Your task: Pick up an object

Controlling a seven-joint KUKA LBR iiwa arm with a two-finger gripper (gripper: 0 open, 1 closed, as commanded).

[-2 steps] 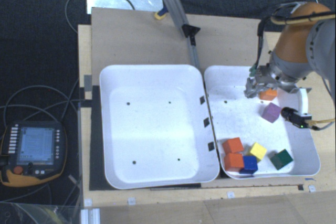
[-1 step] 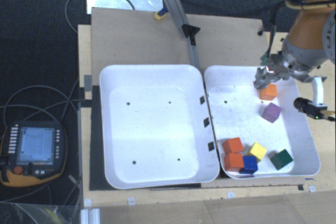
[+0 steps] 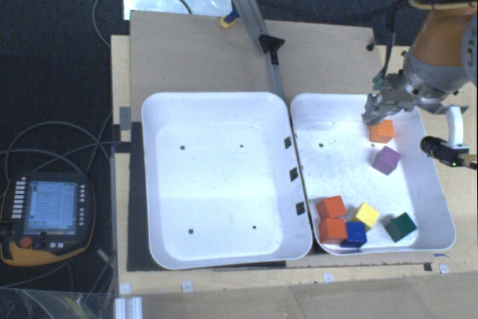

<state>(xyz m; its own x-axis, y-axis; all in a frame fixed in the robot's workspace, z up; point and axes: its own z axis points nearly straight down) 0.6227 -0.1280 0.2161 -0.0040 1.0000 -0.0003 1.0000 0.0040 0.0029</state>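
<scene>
The right bin (image 3: 328,132) holds several small blocks. An orange block (image 3: 382,131) lies near its far right side, and a purple block (image 3: 385,160) sits just below it. Along the front edge cluster two orange blocks (image 3: 331,207) (image 3: 333,228), a blue block (image 3: 355,234), a yellow block (image 3: 367,215) and a dark green block (image 3: 401,226). My gripper (image 3: 376,113) hangs low over the far right part of this bin, its tip right above the upper-left edge of the lone orange block. The gripper's body hides its tips from above.
The left bin (image 3: 216,175) lies beside the right one, with a shared raised rim between them. A grey pole (image 3: 246,4) slants across the back of the bench. A teach pendant (image 3: 46,217) lies on the floor at left. A black cable end (image 3: 441,149) juts over the right rim.
</scene>
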